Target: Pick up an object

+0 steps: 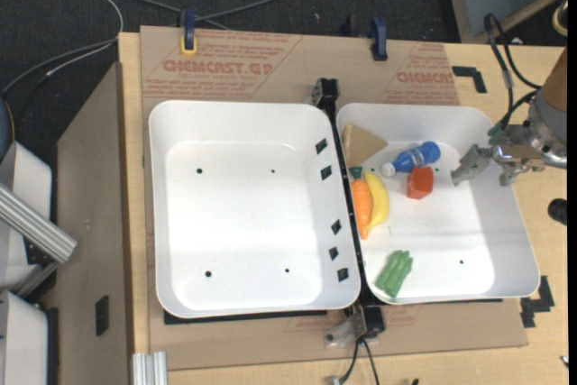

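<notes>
The right bin point(505, 221) holds a tan wedge point(361, 142), a blue bottle with a white cap point(413, 158), a small red block point(420, 183), a yellow banana point(377, 198), an orange carrot-like piece point(361, 206) and a green object point(394, 273). My gripper point(488, 168) hangs over the right side of this bin, to the right of the red block and the bottle. Its fingers point(466, 167) are spread apart with nothing between them.
The left bin point(171, 194) sits beside the right one, with a black-clipped divider point(335, 194) between them. Both rest on a cardboard sheet point(270, 59) held by clamps at the back. Cables run across the dark floor behind.
</notes>
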Available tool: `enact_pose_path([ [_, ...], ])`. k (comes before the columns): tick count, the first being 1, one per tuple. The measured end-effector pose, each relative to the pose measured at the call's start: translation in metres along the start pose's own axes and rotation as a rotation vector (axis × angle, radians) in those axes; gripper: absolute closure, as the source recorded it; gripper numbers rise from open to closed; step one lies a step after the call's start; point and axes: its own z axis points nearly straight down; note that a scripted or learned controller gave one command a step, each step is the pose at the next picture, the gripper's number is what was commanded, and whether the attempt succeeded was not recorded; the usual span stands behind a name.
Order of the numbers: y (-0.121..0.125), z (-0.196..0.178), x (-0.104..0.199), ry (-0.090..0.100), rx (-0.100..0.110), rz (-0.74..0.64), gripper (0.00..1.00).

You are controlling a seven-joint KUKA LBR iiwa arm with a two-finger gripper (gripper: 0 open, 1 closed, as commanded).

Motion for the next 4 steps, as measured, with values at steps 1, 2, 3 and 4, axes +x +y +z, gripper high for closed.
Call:
enact_pose_path([
  [1,0.003,-0.008,0.001,-0.003,-0.015,-0.004,0.00],
  [2,0.007,0.035,0.005,-0.002,-0.010,-0.004,0.00],
  [3,0.004,0.078,0.002,-0.001,-0.009,-0.003,0.00],
  [4,0.004,0.119,0.003,-0.001,-0.010,-0.003,0.00],
])
